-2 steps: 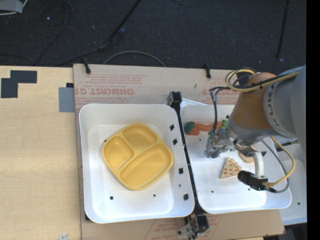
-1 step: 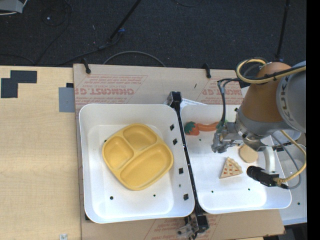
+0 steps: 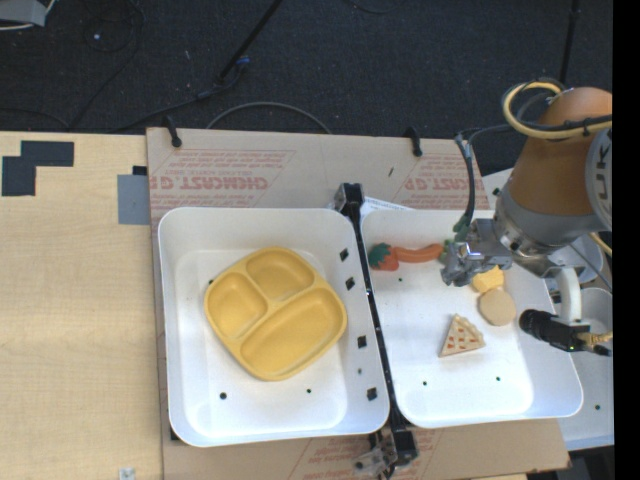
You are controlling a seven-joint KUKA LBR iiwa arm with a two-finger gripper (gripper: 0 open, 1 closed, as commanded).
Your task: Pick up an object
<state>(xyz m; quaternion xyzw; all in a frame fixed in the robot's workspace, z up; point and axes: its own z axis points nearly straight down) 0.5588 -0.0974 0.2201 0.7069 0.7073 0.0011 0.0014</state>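
Note:
In the right bin (image 3: 500, 393) lie an orange toy carrot (image 3: 410, 256) with a green top, a pizza slice (image 3: 461, 336), a small yellow cheese block (image 3: 489, 279) and a round tan piece (image 3: 496, 309). My gripper (image 3: 459, 265) hangs low over the back of this bin, right at the carrot's thin end and just left of the cheese block. Nothing shows as lifted. The grey and orange arm (image 3: 560, 183) comes in from the right.
The left bin (image 3: 195, 388) holds a yellow divided plate (image 3: 275, 312). A black divider (image 3: 362, 298) runs between the two bins. Cardboard lies under both bins, and a wooden bench top stretches to the left.

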